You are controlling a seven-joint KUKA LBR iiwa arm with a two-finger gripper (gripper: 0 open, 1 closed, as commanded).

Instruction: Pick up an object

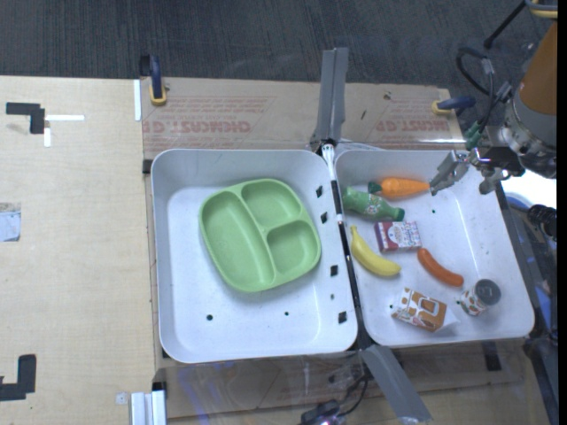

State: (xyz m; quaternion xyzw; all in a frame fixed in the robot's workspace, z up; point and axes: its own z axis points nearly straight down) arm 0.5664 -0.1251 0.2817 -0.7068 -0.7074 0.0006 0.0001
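We see the gripper [467, 172] hovering at the right bin's [514, 264] far edge, fingers spread wide, nothing between them. The carrot [403, 186] lies just left of it, beside the green bottle [372, 204]. The arm reaches in from the right, wrist tilted toward the bin.

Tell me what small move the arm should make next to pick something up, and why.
Probably lower the hand toward the carrot. The hand hangs open above the right bin's far edge with nothing between its fingers, and the carrot lies just to its left, the nearest item, with a little free space on the side facing the hand.
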